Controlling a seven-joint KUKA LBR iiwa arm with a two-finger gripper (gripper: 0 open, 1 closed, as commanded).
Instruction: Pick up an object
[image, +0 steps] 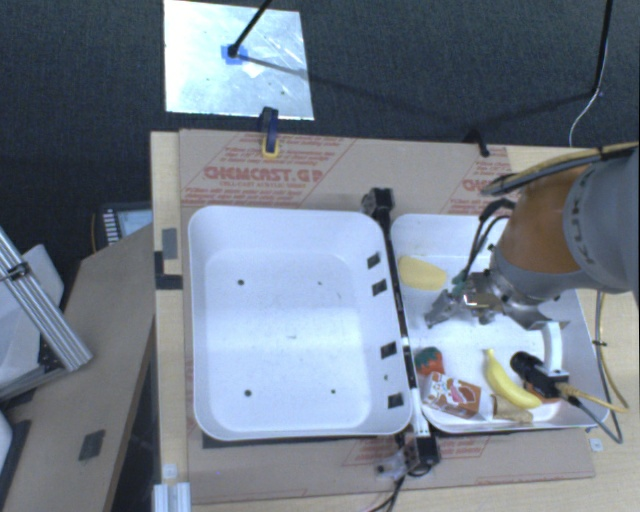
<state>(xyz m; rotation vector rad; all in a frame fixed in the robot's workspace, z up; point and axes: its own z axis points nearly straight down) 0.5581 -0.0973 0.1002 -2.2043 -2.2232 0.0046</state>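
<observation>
Dark carpet (80, 100) lies all around the bench, and at the top of it sits a shiny metal sheet (238, 60) with a scrap of blue tape. At the far left a ribbed aluminium rail (35, 310) slants across the corner, beside the tan bench top (110, 330). On the bench lies a brown board (300, 170) with red print, and a yellow clamp (270, 140) grips its far edge.

The left bin (290, 225) rests on the board, its white floor dotted with a few small holes. A black strip with clips (392, 300) runs between it and the right bin (440, 235), the two side by side and touching along that line.

All the loose objects are in the right bin. A pale yellow lump (422, 272) sits near the strip, in the far half. In the near half lies a small red-and-green piece (430, 360), just beside a crumpled red-and-white packet (460, 398) – and right of those, a banana (505, 382) lying lengthwise toward the near rim.

The gripper (455, 303) hangs over the middle of this bin, just right of the pale yellow lump and above the banana – whether it is apart or together I cannot tell. The grey arm (600, 230) with its orange band (540, 225) reaches in from the right edge.
</observation>
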